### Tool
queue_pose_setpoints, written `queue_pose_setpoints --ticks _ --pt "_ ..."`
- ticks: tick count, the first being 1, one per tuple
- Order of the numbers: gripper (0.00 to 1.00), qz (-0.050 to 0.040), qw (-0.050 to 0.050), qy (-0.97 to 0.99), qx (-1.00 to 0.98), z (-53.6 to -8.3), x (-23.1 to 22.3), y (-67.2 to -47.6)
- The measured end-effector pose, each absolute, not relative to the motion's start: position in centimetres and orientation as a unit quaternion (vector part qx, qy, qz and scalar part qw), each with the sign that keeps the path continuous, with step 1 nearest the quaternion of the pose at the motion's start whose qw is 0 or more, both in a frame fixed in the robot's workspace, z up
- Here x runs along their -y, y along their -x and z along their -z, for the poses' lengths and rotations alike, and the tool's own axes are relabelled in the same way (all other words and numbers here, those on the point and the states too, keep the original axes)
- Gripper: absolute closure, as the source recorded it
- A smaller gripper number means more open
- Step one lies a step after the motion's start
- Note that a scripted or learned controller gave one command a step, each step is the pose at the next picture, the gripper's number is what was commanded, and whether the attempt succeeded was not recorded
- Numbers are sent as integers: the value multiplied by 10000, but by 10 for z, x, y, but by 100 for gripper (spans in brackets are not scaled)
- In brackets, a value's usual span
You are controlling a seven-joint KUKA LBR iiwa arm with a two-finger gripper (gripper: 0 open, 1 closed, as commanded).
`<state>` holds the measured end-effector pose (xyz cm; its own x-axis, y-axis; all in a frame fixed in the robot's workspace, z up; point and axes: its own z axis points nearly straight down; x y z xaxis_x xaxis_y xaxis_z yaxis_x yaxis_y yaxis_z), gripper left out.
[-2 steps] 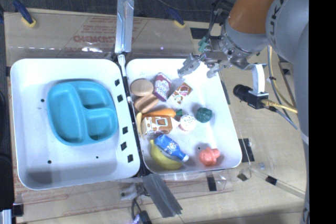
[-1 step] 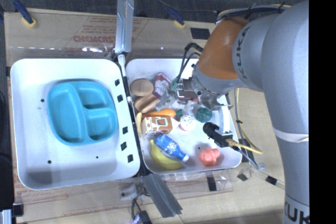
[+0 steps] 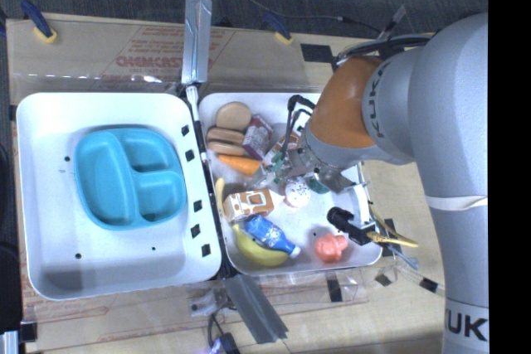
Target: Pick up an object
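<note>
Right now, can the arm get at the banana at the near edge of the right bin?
Probably yes. The banana lies along the near wall of the right bin, open from above, except for a blue packet resting across its top. The arm hangs over the bin's middle, close by.

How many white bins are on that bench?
2. The left bin holds a blue divided tray. The right bin, beside it, holds the small items such as a banana, with the arm reaching in.
</note>
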<state>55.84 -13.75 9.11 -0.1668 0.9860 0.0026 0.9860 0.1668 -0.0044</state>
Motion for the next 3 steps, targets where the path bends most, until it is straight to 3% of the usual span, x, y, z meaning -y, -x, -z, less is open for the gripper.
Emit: queue_pose_setpoints --ticks 1,2,3 --pt "0 0 8 6168 7871 -92 116 -599" --pt "100 -6 10 6159 7878 -102 117 -599" --pt "100 25 -21 6338 7735 -196 47 -627"
